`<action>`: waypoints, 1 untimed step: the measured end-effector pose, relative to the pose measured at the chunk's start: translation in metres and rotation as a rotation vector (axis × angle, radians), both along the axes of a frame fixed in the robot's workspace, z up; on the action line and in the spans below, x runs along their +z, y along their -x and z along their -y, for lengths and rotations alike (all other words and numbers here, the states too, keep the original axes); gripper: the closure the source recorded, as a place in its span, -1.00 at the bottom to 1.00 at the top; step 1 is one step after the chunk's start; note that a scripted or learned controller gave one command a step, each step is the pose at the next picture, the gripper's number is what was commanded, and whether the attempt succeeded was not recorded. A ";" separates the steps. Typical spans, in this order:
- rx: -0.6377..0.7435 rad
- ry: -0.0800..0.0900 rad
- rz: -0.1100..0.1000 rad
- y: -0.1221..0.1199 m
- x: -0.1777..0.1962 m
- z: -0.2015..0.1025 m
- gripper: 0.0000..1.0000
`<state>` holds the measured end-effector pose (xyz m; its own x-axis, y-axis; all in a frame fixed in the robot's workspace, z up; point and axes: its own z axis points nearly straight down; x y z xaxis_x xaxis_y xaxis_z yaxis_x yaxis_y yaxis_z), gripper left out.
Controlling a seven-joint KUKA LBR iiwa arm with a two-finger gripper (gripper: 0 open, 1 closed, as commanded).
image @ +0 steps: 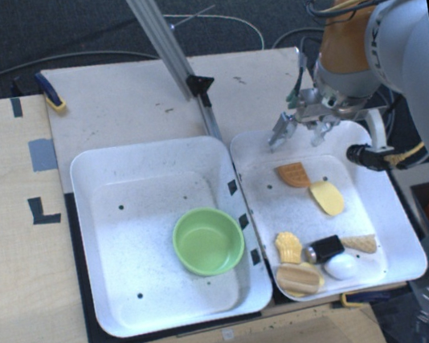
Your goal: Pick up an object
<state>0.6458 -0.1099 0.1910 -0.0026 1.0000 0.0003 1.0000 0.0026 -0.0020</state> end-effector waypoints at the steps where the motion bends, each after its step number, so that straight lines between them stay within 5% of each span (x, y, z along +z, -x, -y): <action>1: 0.000 0.000 0.000 0.000 0.000 0.000 -1.00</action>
<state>0.6458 -0.1099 0.1910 -0.0028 1.0000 0.0001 1.0000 0.0028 -0.0021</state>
